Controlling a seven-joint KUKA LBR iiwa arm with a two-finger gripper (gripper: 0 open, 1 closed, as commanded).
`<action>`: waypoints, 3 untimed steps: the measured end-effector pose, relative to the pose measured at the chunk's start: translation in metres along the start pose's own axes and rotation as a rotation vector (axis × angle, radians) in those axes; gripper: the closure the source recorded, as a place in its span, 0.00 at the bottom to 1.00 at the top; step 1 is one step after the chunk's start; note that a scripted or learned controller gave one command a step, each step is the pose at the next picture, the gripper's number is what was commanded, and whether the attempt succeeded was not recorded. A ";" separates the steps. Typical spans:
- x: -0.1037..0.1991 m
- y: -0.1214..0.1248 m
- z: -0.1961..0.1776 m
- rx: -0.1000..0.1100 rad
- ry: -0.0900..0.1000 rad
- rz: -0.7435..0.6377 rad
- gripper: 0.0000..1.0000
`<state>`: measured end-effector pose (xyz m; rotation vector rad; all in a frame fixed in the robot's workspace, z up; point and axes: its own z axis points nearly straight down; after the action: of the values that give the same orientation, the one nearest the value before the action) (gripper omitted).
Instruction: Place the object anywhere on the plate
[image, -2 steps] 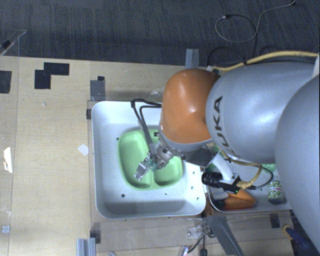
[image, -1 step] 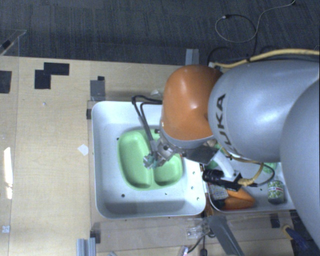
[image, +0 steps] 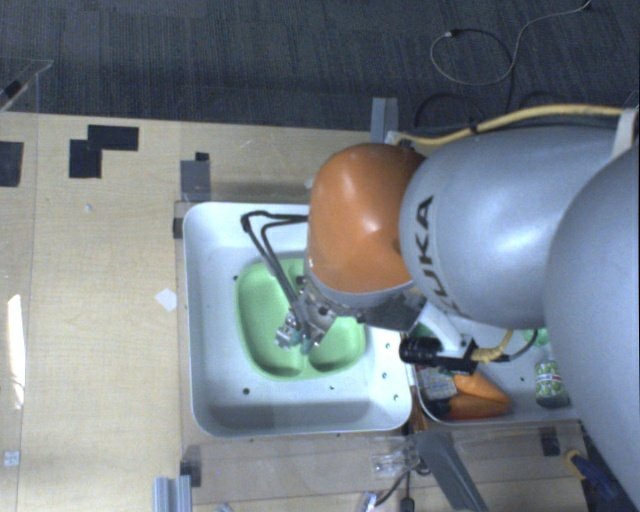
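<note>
A light green plate (image: 255, 320) lies in the left white bin (image: 215, 400), partly covered by the arm. My gripper (image: 298, 336) hangs low over the plate's middle, at the end of the grey arm with its orange band (image: 360, 225). Whether anything sits in the gripper is hidden by its small metal parts and the wrist above. An orange object (image: 478, 400) lies in the right bin by its left wall, half under the arm.
A black cable loop (image: 262, 228) runs from the wrist over the left bin's back part. A green bottle-like item (image: 548, 378) stands in the right bin. A metal divider clamp (image: 400, 462) sits at the front between the bins.
</note>
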<state>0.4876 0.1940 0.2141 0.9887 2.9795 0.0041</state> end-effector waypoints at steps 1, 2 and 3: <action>0.000 0.000 0.000 0.000 0.000 0.000 0.00; -0.001 0.002 -0.010 -0.004 -0.001 -0.002 1.00; -0.001 0.002 -0.010 -0.004 -0.001 -0.001 0.00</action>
<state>0.4897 0.1947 0.2239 0.9863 2.9777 0.0088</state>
